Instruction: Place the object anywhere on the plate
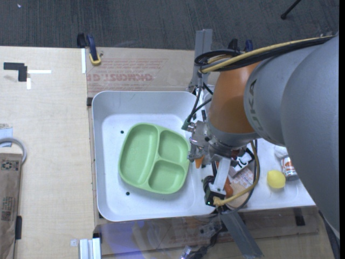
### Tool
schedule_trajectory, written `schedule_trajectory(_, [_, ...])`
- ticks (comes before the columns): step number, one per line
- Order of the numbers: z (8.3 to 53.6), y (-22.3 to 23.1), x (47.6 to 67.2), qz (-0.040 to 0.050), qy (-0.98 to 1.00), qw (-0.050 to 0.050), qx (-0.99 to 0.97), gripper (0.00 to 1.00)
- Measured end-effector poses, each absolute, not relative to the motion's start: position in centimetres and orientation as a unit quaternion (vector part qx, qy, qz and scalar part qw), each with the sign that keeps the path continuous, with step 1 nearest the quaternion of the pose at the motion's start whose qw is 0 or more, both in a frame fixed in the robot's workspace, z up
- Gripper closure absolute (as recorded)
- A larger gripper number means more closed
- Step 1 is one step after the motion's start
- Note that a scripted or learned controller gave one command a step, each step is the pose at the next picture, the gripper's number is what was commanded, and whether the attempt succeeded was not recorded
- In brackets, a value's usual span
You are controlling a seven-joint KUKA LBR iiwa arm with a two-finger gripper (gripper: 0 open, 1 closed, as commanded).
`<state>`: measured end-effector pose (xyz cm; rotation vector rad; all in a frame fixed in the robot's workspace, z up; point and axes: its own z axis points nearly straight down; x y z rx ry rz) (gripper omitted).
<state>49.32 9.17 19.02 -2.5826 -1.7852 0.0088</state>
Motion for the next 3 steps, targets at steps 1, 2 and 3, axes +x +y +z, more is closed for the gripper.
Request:
schedule_trajectory(1, [19.0,9.1,49.3,0.0027,-0.568,0.001,-0.823,0.00])
schedule_trajectory(2, [21.1,5.8,51.8,0.0024,-0.510,0.000,-0.860,0.00])
schedule_trajectory(3, [21.9,5.7,51.8,0.0051,-0.511,0.000,-0.860,1.00])
